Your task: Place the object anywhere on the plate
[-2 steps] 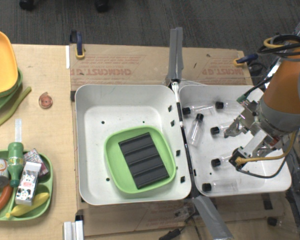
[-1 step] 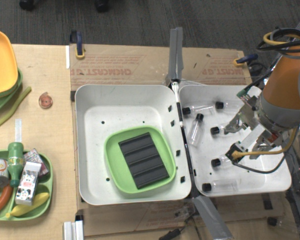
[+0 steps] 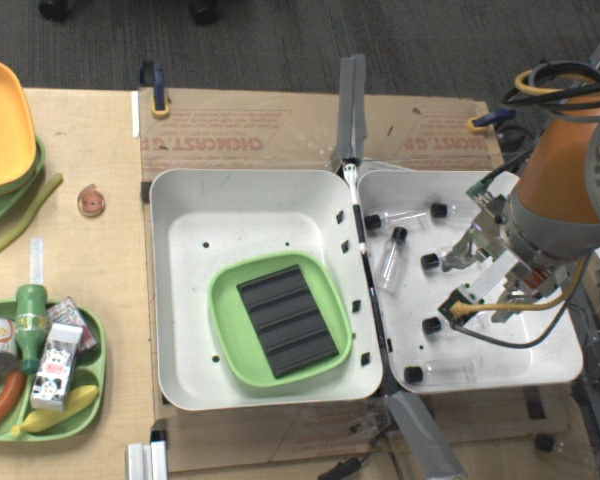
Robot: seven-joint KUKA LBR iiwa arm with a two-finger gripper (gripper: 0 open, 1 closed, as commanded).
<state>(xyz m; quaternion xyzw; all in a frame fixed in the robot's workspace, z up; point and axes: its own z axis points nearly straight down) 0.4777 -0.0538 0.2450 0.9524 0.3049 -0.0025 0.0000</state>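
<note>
The end effector [image 3: 460,256] hangs over the right bin [image 3: 540,360], near that bin's centre, on the grey arm [image 3: 565,183] that comes in from 3 o'clock. From this angle I cannot tell whether it is spread or pressed together, and nothing can be seen pinched in it.

The slab [image 3: 288,320], black and ridged, lies flat on the green plate [image 3: 226,298]. It sits at the plate's middle with its long side running from 11 to 5 o'clock. The plate rests on the floor of the left bin [image 3: 180,268], toward that bin's 6 o'clock edge. From the end effector, the slab lies between 8 and 9 o'clock, well apart, across the wall where the two bins meet.

Scattered in the right bin are what look like small clear vials [image 3: 390,258] with black caps. One lies just at 9 o'clock of the end effector, more lie toward 10 and 11 o'clock, and another rests near the bin's 7 o'clock corner.

On the tabletop [image 3: 90,128], left of the bins, yellow dishes [image 3: 2,128] sit at 10 o'clock. A green tray [image 3: 90,383] of toy food sits at 8 o'clock.
</note>
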